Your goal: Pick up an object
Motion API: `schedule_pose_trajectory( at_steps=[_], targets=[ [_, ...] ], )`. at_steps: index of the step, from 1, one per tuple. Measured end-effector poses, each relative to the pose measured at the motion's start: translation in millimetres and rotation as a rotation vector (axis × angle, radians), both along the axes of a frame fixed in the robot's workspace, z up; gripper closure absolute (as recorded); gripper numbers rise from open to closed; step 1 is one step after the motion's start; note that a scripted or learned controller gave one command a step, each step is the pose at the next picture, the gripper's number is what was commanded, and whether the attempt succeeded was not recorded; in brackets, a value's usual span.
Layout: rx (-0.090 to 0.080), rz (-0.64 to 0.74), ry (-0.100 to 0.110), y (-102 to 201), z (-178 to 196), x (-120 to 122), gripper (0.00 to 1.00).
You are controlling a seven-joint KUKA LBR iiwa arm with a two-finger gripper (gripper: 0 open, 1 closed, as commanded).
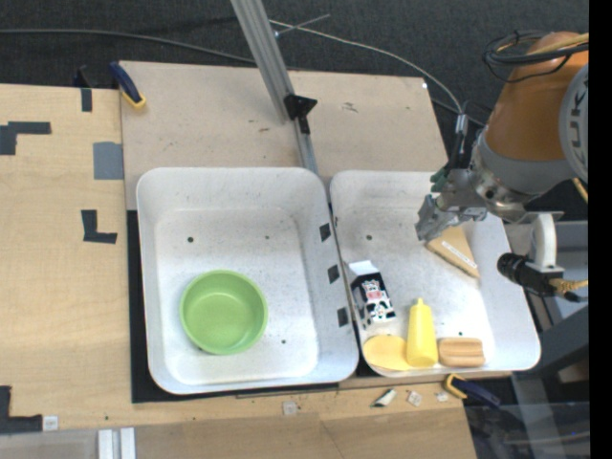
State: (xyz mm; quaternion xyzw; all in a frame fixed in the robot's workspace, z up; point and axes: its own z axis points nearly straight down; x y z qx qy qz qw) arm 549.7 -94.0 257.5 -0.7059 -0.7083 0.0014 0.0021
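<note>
Over the right bin (497,352), the jaws (432,226) are hovering just beside a tan wedge (456,252); how wide they are standing I cannot tell. Probably light and stiff, the wedge is lying flat, best pinched across its narrow sides.

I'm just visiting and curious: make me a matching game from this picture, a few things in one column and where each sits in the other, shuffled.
Things:
1. green bowl
2. yellow bottle
3. wedge
4. gripper

Places:
A. near edge of the right bin, standing between a yellow disc and a tan block
B. left bin
C. above the right bin, beside the wedge
D. right bin, far half, by the gripper

Pairs: 1-B, 2-A, 3-D, 4-C
</note>
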Motion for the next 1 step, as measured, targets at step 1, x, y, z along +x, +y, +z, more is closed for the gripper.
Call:
schedule_pose_trajectory(
  at_steps=[1],
  targets=[
    [0.001,0.003,0.002,53.5,-16.3,-4.5,1.00]
  ],
)
